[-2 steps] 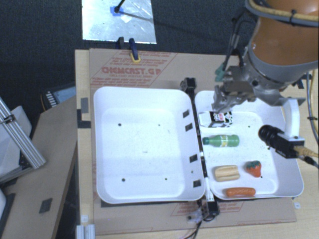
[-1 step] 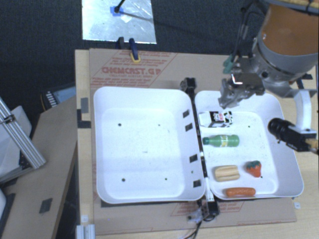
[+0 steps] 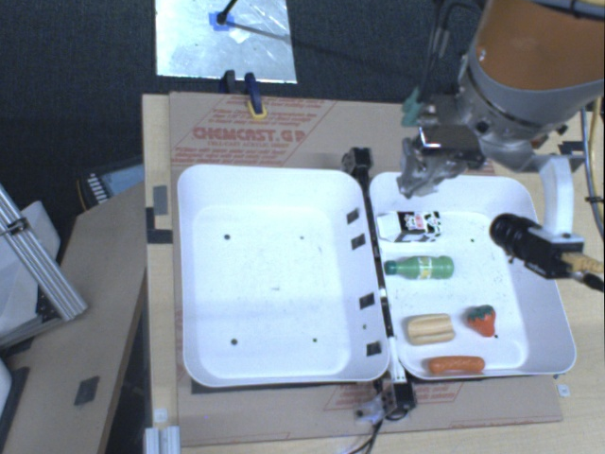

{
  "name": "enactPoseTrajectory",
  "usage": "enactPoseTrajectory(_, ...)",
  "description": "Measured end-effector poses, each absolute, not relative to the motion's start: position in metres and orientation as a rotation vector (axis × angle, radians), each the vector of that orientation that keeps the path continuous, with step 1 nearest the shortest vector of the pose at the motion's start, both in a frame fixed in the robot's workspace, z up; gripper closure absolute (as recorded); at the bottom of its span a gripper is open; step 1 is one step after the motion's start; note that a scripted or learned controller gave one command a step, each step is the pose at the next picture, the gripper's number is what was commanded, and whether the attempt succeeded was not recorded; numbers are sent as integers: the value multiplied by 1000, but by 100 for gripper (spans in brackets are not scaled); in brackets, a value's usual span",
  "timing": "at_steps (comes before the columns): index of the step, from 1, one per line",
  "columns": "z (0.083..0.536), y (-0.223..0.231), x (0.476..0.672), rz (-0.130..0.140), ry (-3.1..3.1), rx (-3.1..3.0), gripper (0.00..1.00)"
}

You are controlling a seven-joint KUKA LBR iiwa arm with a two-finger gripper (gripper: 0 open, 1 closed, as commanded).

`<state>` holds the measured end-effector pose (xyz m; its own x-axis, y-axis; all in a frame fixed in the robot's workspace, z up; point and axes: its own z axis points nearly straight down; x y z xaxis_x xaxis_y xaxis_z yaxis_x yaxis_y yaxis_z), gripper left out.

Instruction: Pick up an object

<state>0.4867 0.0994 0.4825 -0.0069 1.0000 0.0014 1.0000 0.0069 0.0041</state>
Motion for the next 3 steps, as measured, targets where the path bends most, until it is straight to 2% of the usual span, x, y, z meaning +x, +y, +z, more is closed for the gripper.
enactPoseTrajectory(2,536,69,487,6,2218,2220,100)
enactPoseTrajectory(3,535,51,487,3,2220,2221,100)
